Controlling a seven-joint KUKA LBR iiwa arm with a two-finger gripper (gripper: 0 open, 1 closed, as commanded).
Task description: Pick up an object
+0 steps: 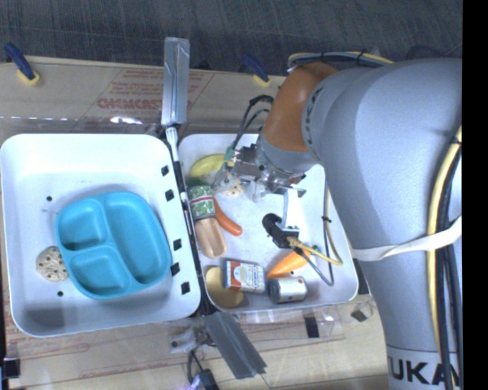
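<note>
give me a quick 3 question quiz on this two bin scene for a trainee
1. True or false: the blue divided plate lies in the left bin.
2. Which lies just left of the blue divided plate, in the same bin? A) a cookie B) a can C) a carrot
3. Fill in: the hand is over the ____ bin, near the yellow-green fruit.

Key
1. True.
2. A, the cookie; the can and orange carrot lie in the right bin.
3. Right.

Blue tray (112, 244), orange carrot (290, 262)
</note>
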